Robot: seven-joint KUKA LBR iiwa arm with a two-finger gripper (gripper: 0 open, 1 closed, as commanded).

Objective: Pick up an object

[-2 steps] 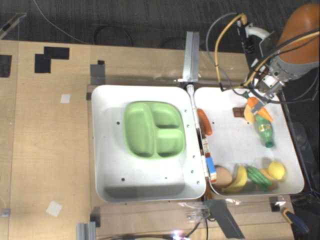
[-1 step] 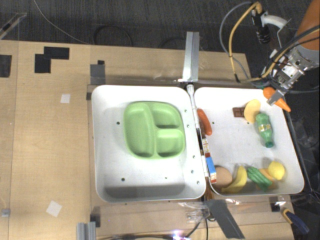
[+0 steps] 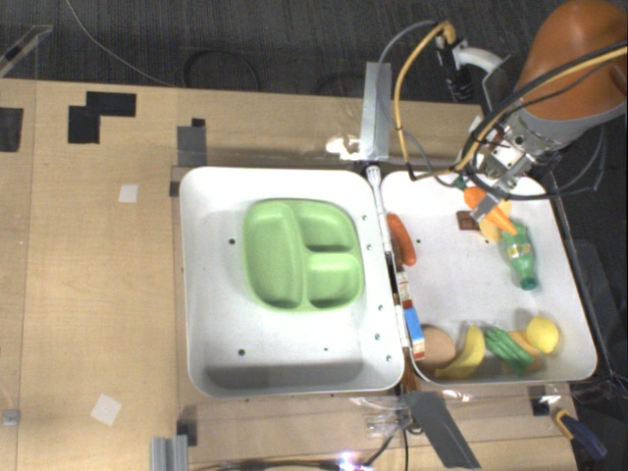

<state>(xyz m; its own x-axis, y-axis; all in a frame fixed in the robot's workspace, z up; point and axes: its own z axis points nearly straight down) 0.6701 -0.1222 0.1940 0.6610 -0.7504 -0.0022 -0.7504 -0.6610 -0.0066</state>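
Pincer (image 3: pixel 491 180) hovering at the back of the right bin (image 3: pixel 442 292), over a small orange piece (image 3: pixel 475 196).

Arm (image 3: pixel 574 57) is reaching in from the right, its wrist crowding the pincer, so whether the pincer is wide or narrow cannot be told. Orange piece is lying just beside a brown block (image 3: pixel 466 221) and an orange carrot-like item (image 3: pixel 498 220), with a green bottle (image 3: pixel 520 253) close below. Descending squarely over one item and closing only once it is sitting between the tips is looking advisable; neighbours are crowding the spot and may get nudged. Green divided tray (image 3: pixel 299 253) is occupying the left bin (image 3: pixel 211 361).
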